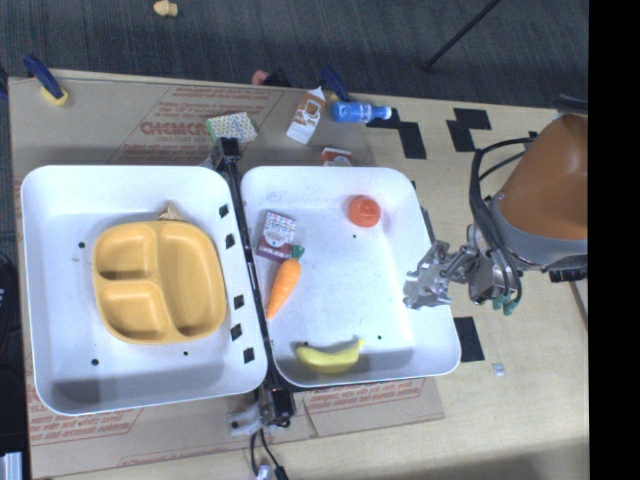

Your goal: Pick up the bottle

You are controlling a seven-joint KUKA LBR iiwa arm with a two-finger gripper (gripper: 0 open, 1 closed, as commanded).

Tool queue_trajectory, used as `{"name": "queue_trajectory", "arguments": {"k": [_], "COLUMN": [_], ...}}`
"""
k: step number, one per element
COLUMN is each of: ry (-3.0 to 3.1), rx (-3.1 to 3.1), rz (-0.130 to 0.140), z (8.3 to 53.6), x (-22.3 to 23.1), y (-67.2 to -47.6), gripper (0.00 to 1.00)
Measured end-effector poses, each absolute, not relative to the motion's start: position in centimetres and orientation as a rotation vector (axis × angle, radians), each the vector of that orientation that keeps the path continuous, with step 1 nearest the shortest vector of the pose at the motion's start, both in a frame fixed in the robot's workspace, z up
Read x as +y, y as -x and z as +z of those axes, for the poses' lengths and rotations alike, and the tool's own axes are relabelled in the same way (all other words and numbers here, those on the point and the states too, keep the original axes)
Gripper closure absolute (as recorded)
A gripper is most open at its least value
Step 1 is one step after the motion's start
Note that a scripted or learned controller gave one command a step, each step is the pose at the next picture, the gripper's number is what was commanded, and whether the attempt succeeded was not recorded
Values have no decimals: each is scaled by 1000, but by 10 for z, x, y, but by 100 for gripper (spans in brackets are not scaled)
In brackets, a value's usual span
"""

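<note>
Arm reaching toward the bins, bottle lying outside them

The blue bottle is lying on the bench behind the right bin, while the jaws, state indiscernible, are hovering at that bin's right rim, well apart.

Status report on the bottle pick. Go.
Gripper over right bin's right rim, holding nothing. Bottle lies outside, behind the bin. Path clear.

left bin: yellow divided plate
right bin: carrot, banana, orange ball, small packet
</note>
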State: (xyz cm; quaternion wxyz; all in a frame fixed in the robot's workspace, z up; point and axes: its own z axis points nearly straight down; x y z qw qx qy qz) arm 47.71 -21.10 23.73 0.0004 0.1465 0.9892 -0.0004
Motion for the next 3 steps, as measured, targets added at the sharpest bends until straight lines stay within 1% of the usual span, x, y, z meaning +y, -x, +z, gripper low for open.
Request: {"name": "queue_trajectory", "arguments": {"k": [1, 2, 3], "ry": [192, 403, 402], "rx": [3134, 3114, 3113], "rz": [-3, -3, -6], "z": [306, 357, 368], "x": [-211, -211, -211], "y": [-477, -482, -483], "gripper": [100, 100, 100]}}
